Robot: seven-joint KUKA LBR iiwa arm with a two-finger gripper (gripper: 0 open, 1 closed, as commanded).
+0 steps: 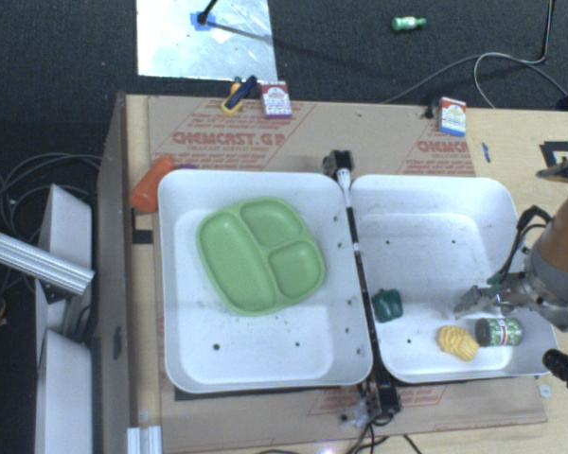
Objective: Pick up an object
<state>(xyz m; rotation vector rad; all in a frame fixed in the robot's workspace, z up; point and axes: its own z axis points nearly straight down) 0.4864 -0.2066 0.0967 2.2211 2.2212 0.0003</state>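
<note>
Pincer [490, 303] hangs low in the right bin [426, 206], fingers seemingly spread, gripping nothing. Small can [499, 331] lies just below it, yellow corn toy [458, 340] beside; likely lining up a grab.

Two white bins sit side by side on a brown board printed with red lettering: the left bin [185, 357] and the right bin [426, 206]. A black divider [358, 268] runs between them. On the board's far edge lie a yellow-and-black clamp [238, 94], a small red-and-white box [276, 99] just right of it, and a second such box [452, 116] further right. An orange thing [151, 183], perhaps a cloth, sits at the left bin's far-left corner. Beyond the bench a shiny sheet [204, 26] lies on the dark floor, with a green bottle [408, 24] to its right. A silver rail [38, 260] lies at the left.
</note>
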